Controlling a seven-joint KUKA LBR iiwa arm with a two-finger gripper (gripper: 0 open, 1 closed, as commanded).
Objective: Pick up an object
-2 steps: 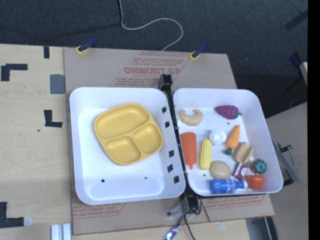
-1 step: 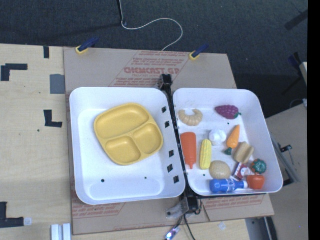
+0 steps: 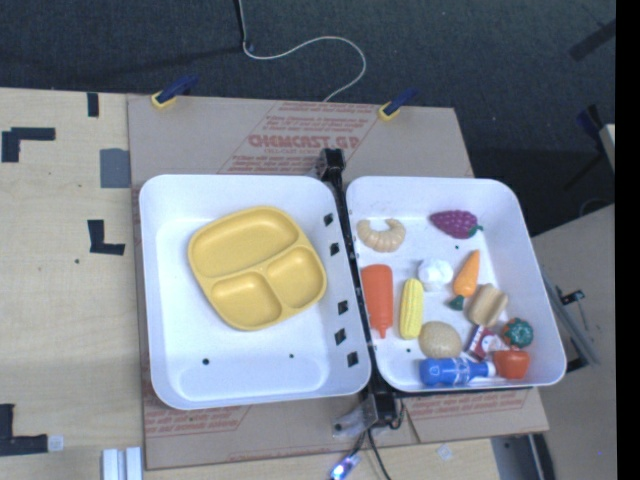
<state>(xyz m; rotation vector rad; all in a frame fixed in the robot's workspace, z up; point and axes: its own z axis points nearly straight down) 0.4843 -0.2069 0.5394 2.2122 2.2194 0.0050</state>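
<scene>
We are watching toy food waiting in the right bin (image 3: 522,218), the side the arm enters from; the orange carrot-like toy (image 3: 377,298) is lying lengthwise beside the corn (image 3: 411,308). Claw's state: we cannot tell.

A divided tray (image 3: 258,266) lies in the left bin (image 3: 165,358); toy foods (image 3: 411,307) fill the right bin (image 3: 505,208).

Glossy plastic tray (image 3: 258,266), bins (image 3: 165,298); seemingly cardboard underlay (image 3: 290,138).

The grey arm's pose, the angle of its wrist and the state of its gripper cannot be told from this slanted overhead view.
</scene>
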